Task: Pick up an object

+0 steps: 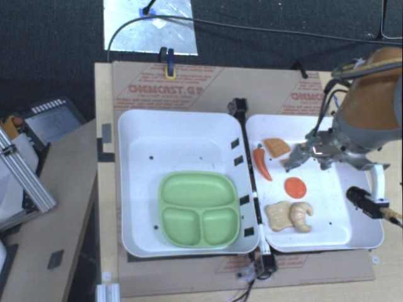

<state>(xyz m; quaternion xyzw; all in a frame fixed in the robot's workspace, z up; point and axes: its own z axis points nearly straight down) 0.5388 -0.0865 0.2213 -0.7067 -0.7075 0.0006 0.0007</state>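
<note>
arm [371,99] cut off at right edge, gripper [296,161] blurred

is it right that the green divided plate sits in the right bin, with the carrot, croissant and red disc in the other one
Not quite. The camera view shows the green divided plate in the left bin, not the right one. The carrot, croissant and red disc lie in the right bin, where the hand is.

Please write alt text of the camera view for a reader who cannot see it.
The end effector hangs low over the right bin, beside an orange wedge, a red chili, a red disc and two pastries. The left bin holds a green divided plate.
</note>
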